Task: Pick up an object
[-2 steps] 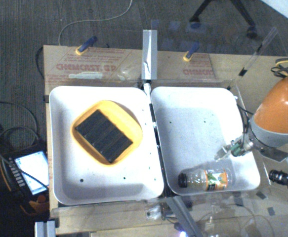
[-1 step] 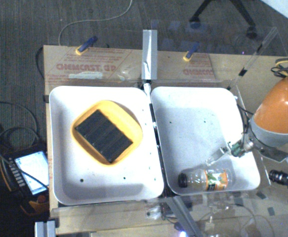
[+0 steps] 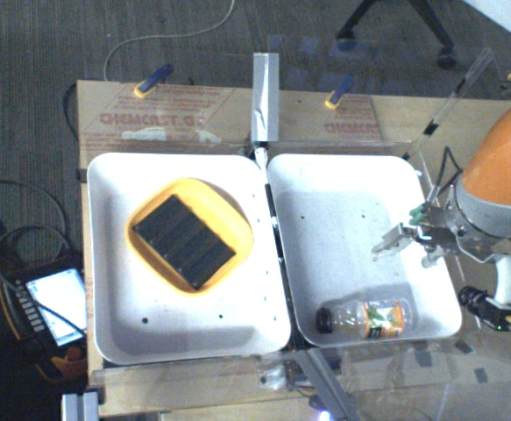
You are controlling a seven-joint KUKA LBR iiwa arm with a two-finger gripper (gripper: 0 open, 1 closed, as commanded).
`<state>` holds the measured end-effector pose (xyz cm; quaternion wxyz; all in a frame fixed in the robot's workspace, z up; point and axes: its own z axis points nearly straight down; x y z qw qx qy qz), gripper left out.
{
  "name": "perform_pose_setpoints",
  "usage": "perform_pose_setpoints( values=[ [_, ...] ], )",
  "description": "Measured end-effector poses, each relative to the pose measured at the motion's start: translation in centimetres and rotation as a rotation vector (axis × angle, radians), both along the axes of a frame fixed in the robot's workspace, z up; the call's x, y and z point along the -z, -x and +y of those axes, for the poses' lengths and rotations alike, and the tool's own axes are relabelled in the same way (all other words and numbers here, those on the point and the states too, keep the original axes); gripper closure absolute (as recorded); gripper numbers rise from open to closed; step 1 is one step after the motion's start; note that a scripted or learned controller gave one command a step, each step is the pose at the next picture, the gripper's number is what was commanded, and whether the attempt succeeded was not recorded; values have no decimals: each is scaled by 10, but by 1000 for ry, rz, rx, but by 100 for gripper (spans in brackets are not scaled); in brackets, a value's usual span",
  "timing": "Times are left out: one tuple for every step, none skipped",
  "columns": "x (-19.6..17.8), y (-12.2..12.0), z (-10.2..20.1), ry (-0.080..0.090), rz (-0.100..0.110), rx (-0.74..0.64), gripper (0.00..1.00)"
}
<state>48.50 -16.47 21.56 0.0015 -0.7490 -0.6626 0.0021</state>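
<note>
A clear plastic bottle (image 3: 365, 317) with a dark cap and an orange-green label lies on its side by the front wall of the right bin (image 3: 343, 191). In the left bin (image 3: 115, 314) rests a yellow dish (image 3: 229, 209), and a black ribbed slab (image 3: 185, 241) lies on it. My gripper (image 3: 404, 251) hangs over the right side of the right bin, above and to the right of the bottle. It is open, with nothing between its fingers.
A metal bar (image 3: 265, 95) stands behind the seam between the two bins. Two clamps (image 3: 152, 80) (image 3: 339, 91) hold the cardboard backing. A cable and a small device (image 3: 55, 301) lie on the floor at the left.
</note>
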Motion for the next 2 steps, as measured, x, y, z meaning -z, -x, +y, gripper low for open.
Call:
perform_pose_setpoints(
  values=[
    [32, 2, -24, 1, 3, 107, 0],
    [-110, -2, -31, 3, -1, 48, 0]
  ],
)
